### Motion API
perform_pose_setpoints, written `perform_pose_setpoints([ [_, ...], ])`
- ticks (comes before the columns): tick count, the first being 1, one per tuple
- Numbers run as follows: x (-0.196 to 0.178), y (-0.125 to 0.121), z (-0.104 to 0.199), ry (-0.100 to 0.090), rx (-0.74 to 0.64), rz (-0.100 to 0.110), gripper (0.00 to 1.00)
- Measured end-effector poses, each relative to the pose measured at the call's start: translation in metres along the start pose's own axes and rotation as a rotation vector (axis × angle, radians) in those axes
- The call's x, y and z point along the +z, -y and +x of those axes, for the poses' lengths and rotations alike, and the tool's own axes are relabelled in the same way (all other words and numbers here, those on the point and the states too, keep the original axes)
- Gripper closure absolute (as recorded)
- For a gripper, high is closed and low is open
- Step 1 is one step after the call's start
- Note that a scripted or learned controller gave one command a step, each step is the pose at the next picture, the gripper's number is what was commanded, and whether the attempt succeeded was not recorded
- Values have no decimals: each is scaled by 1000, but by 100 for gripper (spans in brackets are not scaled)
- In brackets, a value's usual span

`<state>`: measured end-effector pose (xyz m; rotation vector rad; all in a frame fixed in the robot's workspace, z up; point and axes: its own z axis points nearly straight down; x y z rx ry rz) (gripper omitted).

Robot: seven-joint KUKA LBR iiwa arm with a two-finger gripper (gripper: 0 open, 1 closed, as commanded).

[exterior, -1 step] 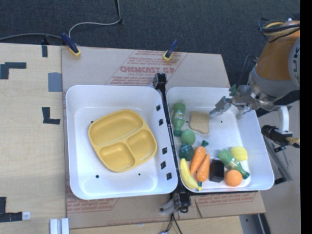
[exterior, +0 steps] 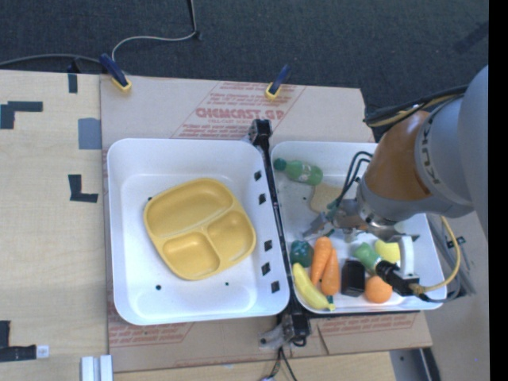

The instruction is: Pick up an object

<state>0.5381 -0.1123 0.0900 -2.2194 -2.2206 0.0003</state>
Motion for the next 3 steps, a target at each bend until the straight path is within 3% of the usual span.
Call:
perform_pose_setpoints([
  [1, 4, 45, 9, 4, 0, -8, 0],
  [2, -6, 45, 8, 5, 2, -9, 100],
  [3, -94, 7, 77, 1, -2, 0, 100],
])
